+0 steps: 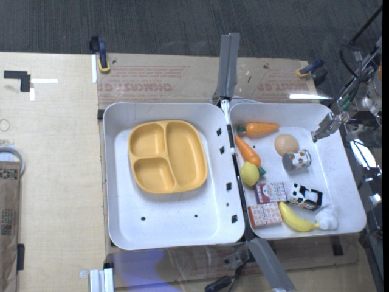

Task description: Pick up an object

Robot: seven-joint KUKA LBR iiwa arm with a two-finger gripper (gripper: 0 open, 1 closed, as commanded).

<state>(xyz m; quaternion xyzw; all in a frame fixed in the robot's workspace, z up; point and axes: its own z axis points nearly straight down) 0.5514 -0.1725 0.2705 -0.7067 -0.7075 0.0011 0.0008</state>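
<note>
The right bin (340,181) holds several small objects. An orange carrot (261,128) lies near the back and a second carrot (247,150) runs along the left wall. A beige egg (286,143) sits beside a small can (298,159). Toward the front are a yellow lemon (250,174), two red-and-white boxes (270,192) (265,214), a black-and-white item (305,196), a banana (296,218) and a white fluffy ball (327,221). My gripper (323,129) hangs over the bin's back right part, right of the egg and apart from every object.
The left bin (121,212) carries a yellow three-compartment plate (168,157). A grey divider bar (228,66) rises between the bins at the back. Cables and arm parts (363,96) crowd the right edge. A brown bag (9,205) lies at far left.
</note>
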